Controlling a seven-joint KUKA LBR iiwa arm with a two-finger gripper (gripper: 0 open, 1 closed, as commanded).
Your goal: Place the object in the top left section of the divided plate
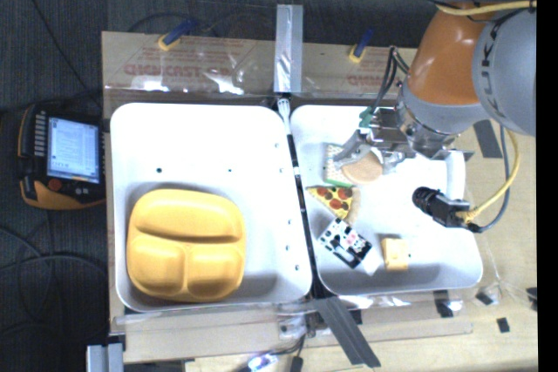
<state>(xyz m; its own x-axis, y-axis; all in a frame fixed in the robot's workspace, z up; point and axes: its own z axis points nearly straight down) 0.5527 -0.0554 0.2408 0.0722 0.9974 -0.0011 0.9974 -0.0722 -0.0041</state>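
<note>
The yellow divided plate (186, 242) lies in the front left of the left bin (200, 131), with one long section at its far side and two smaller ones nearer the camera. My gripper (370, 155) is low in the far part of the right bin (436, 270), open. Its fingers stand on either side of a tan round piece (363, 172), which lies next to a pale green and white item (336, 154). Nothing is lifted.
In the right bin also lie a toy pizza slice (332, 199), a black and white block (343, 242) and a small yellow cube (395, 253). A black cylinder (433, 203) on the arm hangs over the bin's right side. A handheld pendant (63, 154) lies left of the bench.
</note>
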